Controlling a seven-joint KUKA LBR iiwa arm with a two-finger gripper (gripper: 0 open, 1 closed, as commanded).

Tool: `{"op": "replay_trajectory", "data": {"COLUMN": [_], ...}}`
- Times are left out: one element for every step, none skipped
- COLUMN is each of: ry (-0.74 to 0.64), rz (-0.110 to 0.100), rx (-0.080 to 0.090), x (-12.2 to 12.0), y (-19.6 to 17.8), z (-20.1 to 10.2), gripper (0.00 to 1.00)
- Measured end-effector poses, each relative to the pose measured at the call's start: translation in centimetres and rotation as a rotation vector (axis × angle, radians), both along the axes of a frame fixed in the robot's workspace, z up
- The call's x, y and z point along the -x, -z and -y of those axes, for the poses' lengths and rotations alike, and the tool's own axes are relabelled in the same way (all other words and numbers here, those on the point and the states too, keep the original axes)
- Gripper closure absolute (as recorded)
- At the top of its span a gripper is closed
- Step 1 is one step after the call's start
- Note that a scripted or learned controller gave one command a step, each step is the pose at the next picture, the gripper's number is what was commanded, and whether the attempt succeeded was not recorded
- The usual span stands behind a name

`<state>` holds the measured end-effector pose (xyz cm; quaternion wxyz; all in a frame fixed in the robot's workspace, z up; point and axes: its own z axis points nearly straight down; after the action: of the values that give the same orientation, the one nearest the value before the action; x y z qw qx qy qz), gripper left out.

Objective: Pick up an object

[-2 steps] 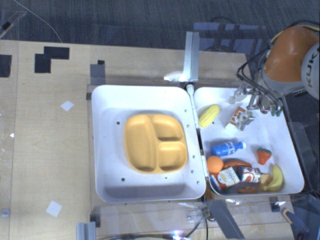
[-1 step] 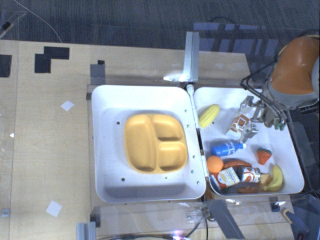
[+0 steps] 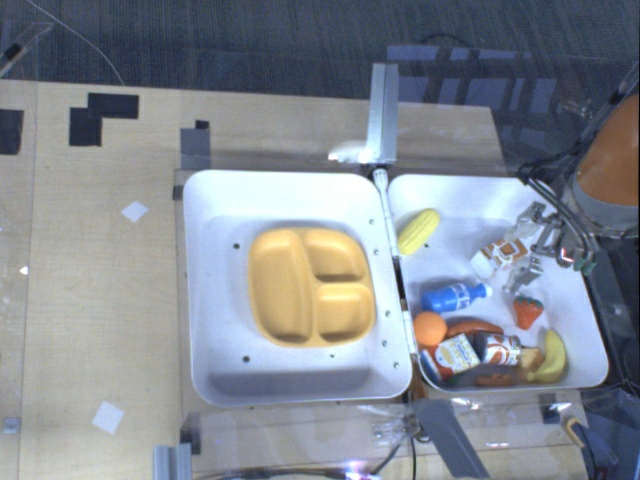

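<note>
On the worktop (image 3: 100,298), the right bin (image 3: 470,193) holds the claw (image 3: 535,253), its grip state indeterminate, poised beside the small carton (image 3: 500,255); next: descend and close.

You saw two bins (image 3: 215,218) of smooth white plastic on a pale wood-grain bench (image 3: 90,298) — matt. The yellow tray (image 3: 305,286) looked like glossy plastic; the blue bottle (image 3: 452,296) shone too — brackets (image 3: 384,113) were brushed metal.

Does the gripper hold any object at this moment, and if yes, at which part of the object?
It cannot be told. The gripper is low in the right bin, close to a small white carton and a strawberry, but nothing visibly sits between its fingers.
</note>
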<state>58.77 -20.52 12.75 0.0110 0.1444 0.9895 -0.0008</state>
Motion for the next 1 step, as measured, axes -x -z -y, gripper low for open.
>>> {"op": "replay_trajectory", "data": {"ry": [0.534], "rz": [0.044], "rx": [-0.016], "x": [1.31], "y": [1.83], "z": [-0.51], "gripper": [0.00]}}
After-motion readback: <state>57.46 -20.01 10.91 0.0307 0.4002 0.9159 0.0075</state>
